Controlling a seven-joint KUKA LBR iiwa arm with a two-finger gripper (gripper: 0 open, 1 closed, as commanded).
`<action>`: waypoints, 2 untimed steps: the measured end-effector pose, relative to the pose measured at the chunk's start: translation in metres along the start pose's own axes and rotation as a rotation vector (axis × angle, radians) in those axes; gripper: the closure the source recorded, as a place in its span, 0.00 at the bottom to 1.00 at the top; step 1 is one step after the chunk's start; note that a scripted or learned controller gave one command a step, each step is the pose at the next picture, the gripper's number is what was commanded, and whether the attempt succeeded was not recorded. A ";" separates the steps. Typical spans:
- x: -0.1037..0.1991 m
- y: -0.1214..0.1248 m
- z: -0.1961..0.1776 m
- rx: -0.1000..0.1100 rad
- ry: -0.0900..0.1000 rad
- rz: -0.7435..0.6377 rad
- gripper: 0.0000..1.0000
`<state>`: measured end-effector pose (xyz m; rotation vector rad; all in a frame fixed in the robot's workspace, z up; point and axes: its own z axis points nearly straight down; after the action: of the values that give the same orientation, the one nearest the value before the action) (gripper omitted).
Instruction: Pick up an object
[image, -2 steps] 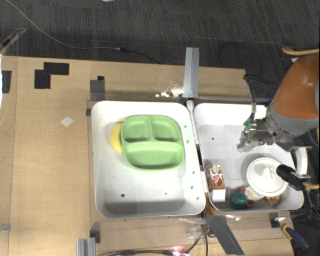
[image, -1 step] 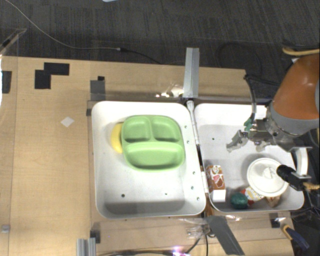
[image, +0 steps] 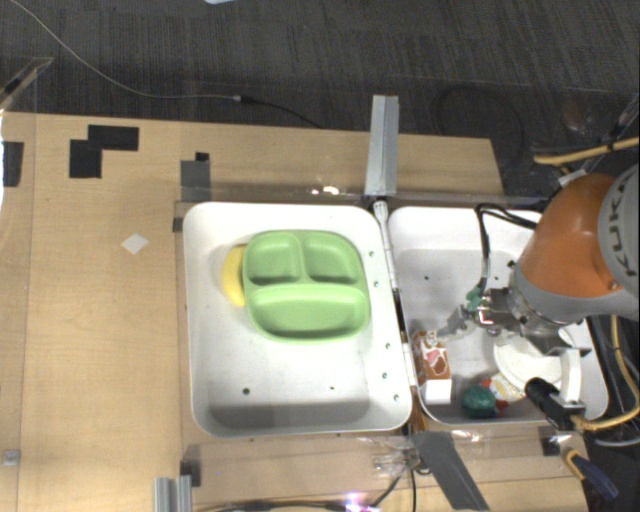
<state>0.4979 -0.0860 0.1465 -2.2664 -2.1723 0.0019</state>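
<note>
My gripper (image: 478, 308) hangs low over the middle of the right bin (image: 440, 250), reaching in from the right under the orange-banded wrist. Just below and left of it stands a small brown, red and white carton (image: 433, 362) against the bin's left wall. A dark green rounded object (image: 478, 401) lies at the bin's front edge, with a small red piece (image: 506, 390) next to it. Partly under the wrist lies a white disc (image: 518, 366). I see nothing between the gripper's tips.
The left bin (image: 290, 390) holds a green divided plate (image: 303, 283) with a yellow object (image: 232, 277) peeking out at its left edge. A metal divider post (image: 382, 150) stands behind the two bins.
</note>
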 end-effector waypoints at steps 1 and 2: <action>-0.008 0.002 0.030 -0.028 0.001 -0.057 0.00; -0.004 0.006 0.038 -0.057 -0.013 -0.272 0.00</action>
<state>0.5037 -0.0904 0.1089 -1.9817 -2.4980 -0.0470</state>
